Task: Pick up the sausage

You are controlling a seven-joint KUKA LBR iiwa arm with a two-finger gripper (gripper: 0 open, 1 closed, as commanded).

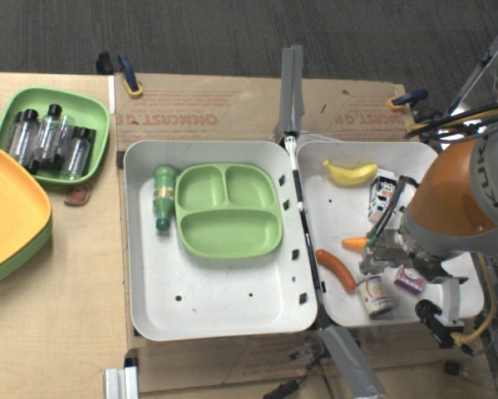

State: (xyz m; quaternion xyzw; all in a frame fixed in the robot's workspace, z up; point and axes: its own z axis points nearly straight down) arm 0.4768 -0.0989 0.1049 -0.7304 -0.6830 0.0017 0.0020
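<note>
Red-orange sausage (337, 270) lying at lower left of the right bin (348, 310), beside a small can (377, 297). Gripper (380, 254) low nearby; finger state impossible to tell.

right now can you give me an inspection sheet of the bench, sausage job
surface: two white bins side by side, left bin and right bin, on a cardboard-covered bench
job's things: sausage lies in the right bin near its left wall, free of the gripper
clutter: banana, carrot, can, small purple item and a white packet in the right bin; green divided plate and green bottle in the left bin
grippers: gripper low over the right bin, right of the sausage
cables: yellow cable by the arm's base
surroundings: green tray of bottles, orange plates, clamps on the bench edge
</note>
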